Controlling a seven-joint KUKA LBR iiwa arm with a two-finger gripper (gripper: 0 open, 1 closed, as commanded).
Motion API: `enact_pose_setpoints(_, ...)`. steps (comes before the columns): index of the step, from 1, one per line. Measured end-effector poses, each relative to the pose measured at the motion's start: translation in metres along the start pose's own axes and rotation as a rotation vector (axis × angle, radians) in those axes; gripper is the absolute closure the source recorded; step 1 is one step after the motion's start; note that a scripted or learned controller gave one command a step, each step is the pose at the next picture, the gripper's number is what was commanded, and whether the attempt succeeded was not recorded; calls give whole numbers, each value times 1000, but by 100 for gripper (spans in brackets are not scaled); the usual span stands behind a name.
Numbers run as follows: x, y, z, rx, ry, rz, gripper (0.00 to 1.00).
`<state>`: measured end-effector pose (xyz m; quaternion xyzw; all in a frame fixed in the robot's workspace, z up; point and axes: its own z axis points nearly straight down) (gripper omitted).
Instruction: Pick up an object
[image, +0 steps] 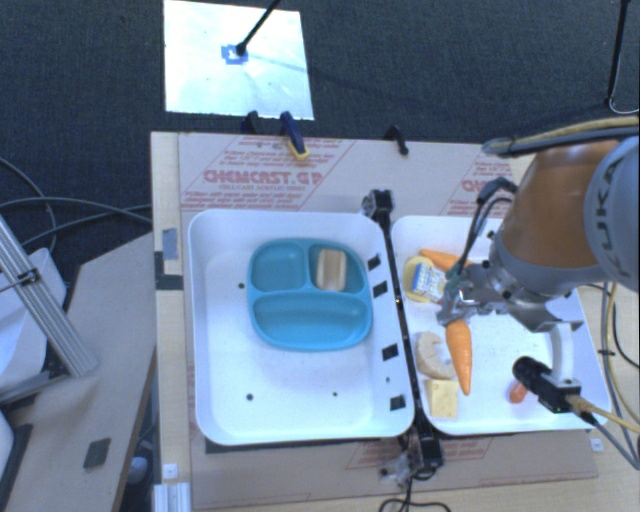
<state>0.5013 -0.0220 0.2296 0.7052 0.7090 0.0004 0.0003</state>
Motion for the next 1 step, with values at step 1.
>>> enact_pose_setpoints(1, -13, 5, 15, 1, -1, 5, 100)
